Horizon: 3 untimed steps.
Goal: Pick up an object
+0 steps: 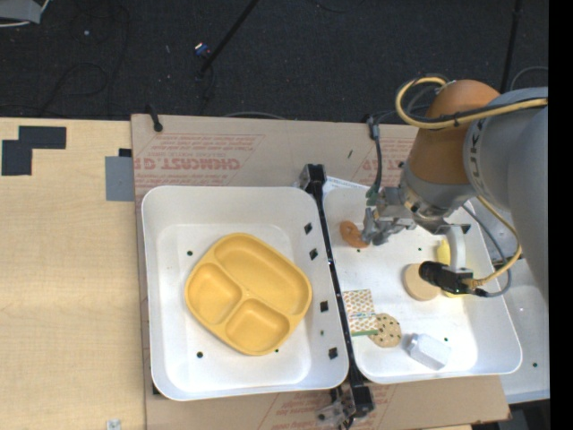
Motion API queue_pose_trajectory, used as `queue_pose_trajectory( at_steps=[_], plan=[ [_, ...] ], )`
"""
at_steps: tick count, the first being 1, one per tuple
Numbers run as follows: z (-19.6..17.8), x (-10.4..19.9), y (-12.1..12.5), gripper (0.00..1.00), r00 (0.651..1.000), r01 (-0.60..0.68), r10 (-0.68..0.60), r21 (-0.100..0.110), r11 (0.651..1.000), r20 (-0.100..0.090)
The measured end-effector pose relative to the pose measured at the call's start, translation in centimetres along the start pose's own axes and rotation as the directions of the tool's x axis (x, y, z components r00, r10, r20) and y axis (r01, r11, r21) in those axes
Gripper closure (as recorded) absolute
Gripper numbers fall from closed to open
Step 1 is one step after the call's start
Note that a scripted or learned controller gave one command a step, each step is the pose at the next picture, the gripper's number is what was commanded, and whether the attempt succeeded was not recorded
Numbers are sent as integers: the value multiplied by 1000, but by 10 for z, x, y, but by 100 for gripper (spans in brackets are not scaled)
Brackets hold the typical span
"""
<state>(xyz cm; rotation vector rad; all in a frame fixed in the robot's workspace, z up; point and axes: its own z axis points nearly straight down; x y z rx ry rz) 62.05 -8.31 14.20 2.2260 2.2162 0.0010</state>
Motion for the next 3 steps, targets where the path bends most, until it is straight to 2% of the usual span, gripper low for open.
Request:
queue_pose_trajectory(
  at_steps=[2, 3],
  plan=[
    [-120, -10, -7, 100, 1000, 1, -1, -2, 1000, 1],
    [-107, 30, -16, 100, 1000, 7, -7, 6, 1000, 0]
  ],
)
